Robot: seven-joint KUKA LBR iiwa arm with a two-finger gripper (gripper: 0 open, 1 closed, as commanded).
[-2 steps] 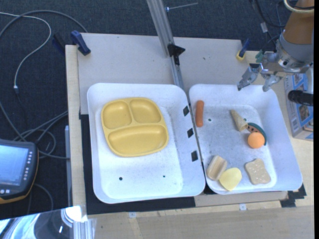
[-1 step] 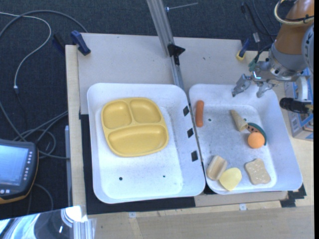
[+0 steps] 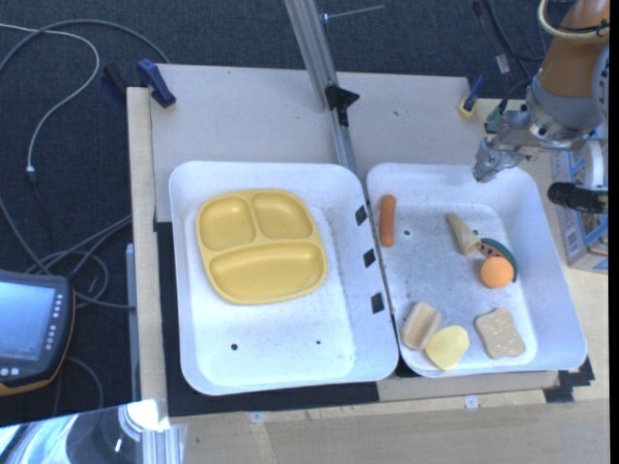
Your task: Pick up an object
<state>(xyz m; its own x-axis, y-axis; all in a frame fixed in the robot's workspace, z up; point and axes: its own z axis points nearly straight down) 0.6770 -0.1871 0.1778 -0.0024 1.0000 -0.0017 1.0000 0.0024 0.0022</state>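
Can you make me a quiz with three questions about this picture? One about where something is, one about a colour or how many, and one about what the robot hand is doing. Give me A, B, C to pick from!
1. Where is the yellow plate?
A. In the left bin
B. In the right bin
C. On the floor

2. What colour is the round ball?
A. Blue
B. Orange
C. Purple

3. What is the gripper doing?
A. Lifting the yellow plate
B. Squeezing the carrot
C. Hanging over the right bin's far edge, holding nothing

Answers:
1 A: the divided plate lies in the left bin.
2 B: the ball in the right bin is orange.
3 C: the gripper is at the bin's top rim, and the carrot lies apart from it.
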